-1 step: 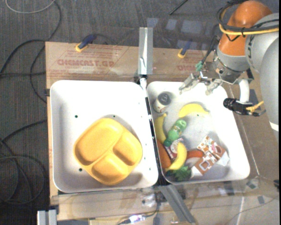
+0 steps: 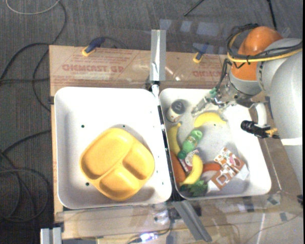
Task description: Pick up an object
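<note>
upper right of frame, gripper [image 2: 217, 99] sits low over the right bin [image 2: 254, 151], touching or just above a yellow banana [image 2: 209, 119]; claw opening cannot be told, nothing visibly held.

I see smooth white plastic bins [image 2: 66, 151], a glossy yellow plastic tray [image 2: 117, 164], printed brown cardboard [image 2: 91, 67] underneath (matt), and rough grey carpet [image 2: 20, 44].

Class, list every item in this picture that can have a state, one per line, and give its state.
yellow divided tray: right way up in the left bin
green bottle: lying on its side in the right bin
bananas: unpeeled, lying flat
printed carton: lying flat
gripper: above the right bin's far edge
</note>
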### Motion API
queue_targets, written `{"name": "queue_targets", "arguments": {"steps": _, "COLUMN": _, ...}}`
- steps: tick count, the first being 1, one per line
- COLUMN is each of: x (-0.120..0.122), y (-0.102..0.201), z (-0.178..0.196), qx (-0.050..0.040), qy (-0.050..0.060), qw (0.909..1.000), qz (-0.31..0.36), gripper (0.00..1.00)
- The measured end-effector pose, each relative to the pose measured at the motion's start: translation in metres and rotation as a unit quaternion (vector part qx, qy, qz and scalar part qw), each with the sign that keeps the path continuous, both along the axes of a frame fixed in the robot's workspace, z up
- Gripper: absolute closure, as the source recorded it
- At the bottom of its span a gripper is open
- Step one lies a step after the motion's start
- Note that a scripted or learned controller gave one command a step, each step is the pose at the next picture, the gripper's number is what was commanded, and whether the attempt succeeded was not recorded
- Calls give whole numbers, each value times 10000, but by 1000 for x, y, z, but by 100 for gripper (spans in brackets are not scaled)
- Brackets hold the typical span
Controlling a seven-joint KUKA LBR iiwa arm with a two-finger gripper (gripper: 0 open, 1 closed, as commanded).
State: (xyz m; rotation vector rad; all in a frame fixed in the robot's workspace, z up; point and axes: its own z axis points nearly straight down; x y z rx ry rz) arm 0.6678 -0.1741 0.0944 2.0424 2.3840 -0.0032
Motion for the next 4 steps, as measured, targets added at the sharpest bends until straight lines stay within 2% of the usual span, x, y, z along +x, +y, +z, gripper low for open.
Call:
{"name": "queue_targets", "arguments": {"steps": 1, "x": -49, "y": -9, "z": -6, "qx": 12, "qy": -43, "qw": 9970, "qz": -772, "gripper": 0}}
{"name": "queue_targets", "arguments": {"steps": 2, "x": -48, "y": -9, "z": 3, "qx": 9, "qy": -43, "qw": 9970, "qz": -769, "gripper": 100}}
{"name": "queue_targets", "arguments": {"steps": 3, "x": -49, "y": -9, "z": 3, "qx": 8, "qy": -41, "qw": 9970, "qz": -770, "gripper": 0}}
{"name": "queue_targets", "arguments": {"steps": 4, "x": -122, "y": -1, "z": -5, "qx": 1, "qy": -47, "qw": 9967, "qz": -814, "gripper": 0}}
